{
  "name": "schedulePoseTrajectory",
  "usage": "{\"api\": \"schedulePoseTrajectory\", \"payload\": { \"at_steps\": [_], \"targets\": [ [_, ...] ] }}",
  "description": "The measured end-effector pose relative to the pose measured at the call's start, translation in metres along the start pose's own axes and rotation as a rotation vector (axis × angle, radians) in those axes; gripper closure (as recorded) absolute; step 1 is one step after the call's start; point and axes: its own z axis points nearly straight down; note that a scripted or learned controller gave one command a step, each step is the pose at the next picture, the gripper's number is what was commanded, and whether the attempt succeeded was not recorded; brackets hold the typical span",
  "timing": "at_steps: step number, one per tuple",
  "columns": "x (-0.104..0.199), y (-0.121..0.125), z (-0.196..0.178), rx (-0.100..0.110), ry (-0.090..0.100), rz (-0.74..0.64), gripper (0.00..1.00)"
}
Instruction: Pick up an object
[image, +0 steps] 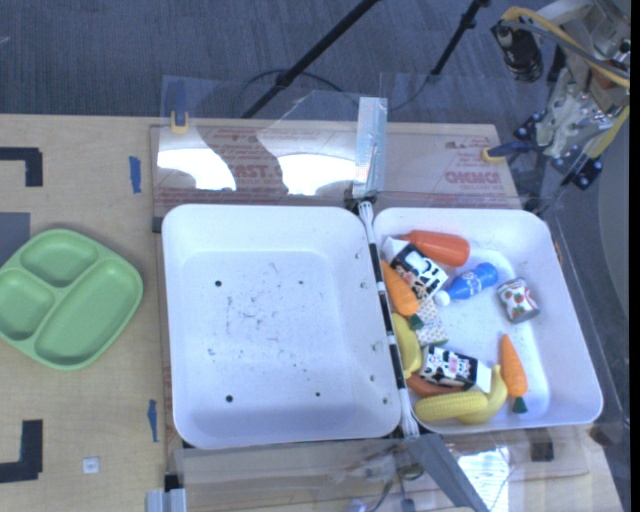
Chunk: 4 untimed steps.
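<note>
Several small toys heaped in the right bin (560, 300), lower right of the frame; left bin (200, 250) beside it carrying nothing but specks. Up in the top right corner, the gripper (575, 120), well apart from the pile, too tangled in cables to tell its state. Looks like light, hollow plastic all round, stiff and a bit slick. Best bet probably the small carrot (513, 372), lying alone near the bin's right wall: slim, so pinch across its middle. Also free, the little patterned box (517, 300), flat-sided, easy to squeeze. Trickier, the blue bottle (472, 281) and the orange toy (437, 246), rounded and likely to roll. Banana (462, 405) and black-and-white cartons (447, 368) crowded together against the divider, hard to reach cleanly.
</note>
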Motion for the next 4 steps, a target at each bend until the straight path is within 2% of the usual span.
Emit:
{"api": "schedulePoseTrajectory", "payload": {
  "at_steps": [3, 4],
  "targets": [
    [0.007, -0.007, -0.022, -0.007, -0.018, -0.018, 1.00],
    [0.008, -0.007, -0.022, -0.007, -0.018, -0.018, 0.00]
  ]
}}
